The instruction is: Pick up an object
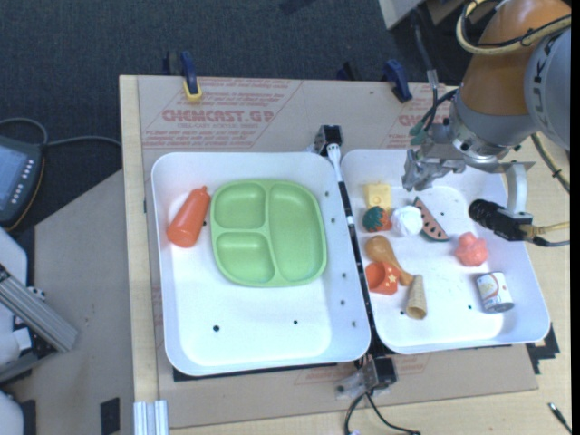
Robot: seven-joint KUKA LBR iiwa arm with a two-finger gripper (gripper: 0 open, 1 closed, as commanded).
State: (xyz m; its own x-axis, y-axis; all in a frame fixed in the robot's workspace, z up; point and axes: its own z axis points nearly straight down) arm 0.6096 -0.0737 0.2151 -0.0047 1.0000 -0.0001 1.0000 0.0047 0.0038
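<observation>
Where toys crowd, gripper [420,181] above right bin [521,320] (far edge), left bin [172,315] roomier.

From where I'm driving this, the right bin [521,320] is packed along its left side: cheese wedge [378,194], green-red piece [373,217], drumstick [384,252], red piece [381,281] and cone [415,297] run down near the divider. The watermelon slice [431,219] sits mid-bin, pink toy [469,248] and can [492,291] near the right edge. I've got open floor along the front edge. In the left bin [181,333] the green plate [269,232] and orange bottle [188,217] leave the front half free.
</observation>
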